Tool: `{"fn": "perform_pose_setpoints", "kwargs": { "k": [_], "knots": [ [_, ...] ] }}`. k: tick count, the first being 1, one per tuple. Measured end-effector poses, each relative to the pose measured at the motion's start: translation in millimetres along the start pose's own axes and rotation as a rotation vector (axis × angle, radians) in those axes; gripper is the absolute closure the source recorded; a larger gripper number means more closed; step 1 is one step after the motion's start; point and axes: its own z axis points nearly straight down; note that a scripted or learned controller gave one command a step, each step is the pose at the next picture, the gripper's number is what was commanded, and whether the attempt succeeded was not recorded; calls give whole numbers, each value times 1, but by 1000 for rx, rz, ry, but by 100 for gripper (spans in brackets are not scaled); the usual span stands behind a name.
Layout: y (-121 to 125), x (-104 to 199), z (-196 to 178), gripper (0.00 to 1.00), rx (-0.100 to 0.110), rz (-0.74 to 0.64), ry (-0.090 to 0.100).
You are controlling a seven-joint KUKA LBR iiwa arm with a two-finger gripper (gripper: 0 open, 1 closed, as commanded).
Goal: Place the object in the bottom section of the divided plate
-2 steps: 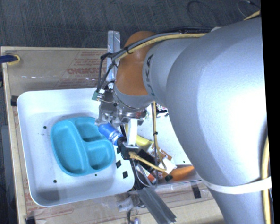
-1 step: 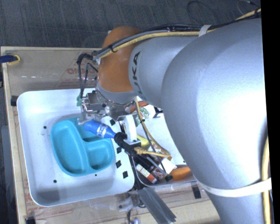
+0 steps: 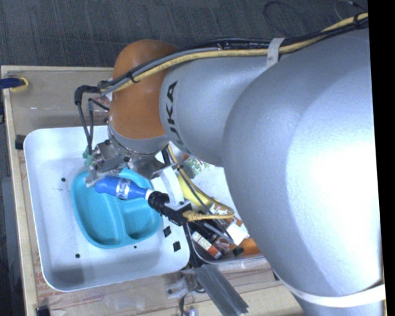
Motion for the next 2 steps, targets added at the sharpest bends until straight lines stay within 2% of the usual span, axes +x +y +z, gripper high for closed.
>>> {"fn": "perform_pose_setpoints", "kwargs": {
  "k": [1, 2],
  "knots": [
    [-12, 12, -8, 100, 4, 41, 0],
    [-29, -37, 20, 100, 2, 5, 0]
  ]
}}
